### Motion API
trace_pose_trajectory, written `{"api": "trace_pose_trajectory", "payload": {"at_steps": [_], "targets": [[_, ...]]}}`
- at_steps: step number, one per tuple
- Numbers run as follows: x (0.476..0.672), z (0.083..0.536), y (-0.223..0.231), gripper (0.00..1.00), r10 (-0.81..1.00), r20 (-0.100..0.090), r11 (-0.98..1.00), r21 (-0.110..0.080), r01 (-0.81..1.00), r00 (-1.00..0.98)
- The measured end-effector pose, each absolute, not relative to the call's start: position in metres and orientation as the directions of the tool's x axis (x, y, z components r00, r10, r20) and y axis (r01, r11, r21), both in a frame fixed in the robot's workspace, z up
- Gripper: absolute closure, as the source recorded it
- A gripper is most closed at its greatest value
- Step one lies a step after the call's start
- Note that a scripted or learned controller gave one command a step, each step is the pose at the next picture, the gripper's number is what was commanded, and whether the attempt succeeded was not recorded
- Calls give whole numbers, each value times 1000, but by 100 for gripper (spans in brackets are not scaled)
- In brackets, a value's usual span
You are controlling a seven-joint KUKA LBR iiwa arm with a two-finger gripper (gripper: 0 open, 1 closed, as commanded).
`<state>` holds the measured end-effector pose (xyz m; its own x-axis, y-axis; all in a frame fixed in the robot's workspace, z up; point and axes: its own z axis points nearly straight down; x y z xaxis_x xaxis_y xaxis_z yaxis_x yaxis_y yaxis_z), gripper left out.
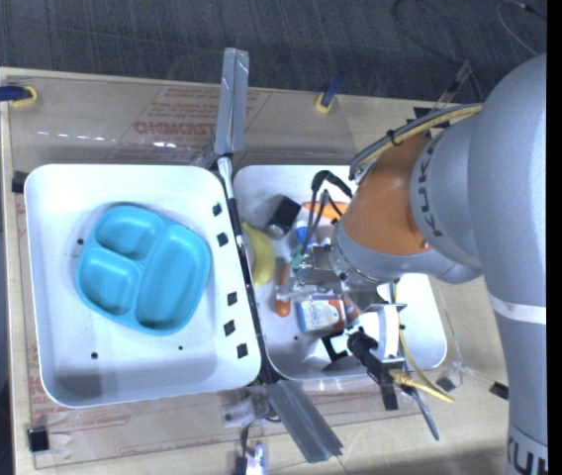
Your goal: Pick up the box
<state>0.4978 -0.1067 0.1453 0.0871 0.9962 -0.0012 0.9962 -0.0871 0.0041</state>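
A small blue and white box (318, 315) lies in the right bin (429, 349), near its front. My gripper (306, 277) reaches down into this bin from the right, right over the far edge of the box and very close to it. The wrist and gripper body hide part of the box and the bin floor behind it. Nothing in the view shows the box lifted off the floor.
A yellow banana-like thing (258, 252) lies along the right bin's left wall, with a small black object (283, 213) behind it and a thin orange item (281, 305) beside the box. The left bin (53, 364) holds a blue divided tray (142, 268).
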Motion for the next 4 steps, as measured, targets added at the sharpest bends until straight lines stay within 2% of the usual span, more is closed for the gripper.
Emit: {"api": "trace_pose_trajectory", "payload": {"at_steps": [1,2,3,4], "targets": [[537,227,-191,100,984,0,180,0,984,-180],[520,266,-166,100,999,0,39,-1,999,-39],[520,266,-165,0,999,0,40,-1,999,-40],[531,171,-114,0,989,1,-149,-6,989,149]]}}
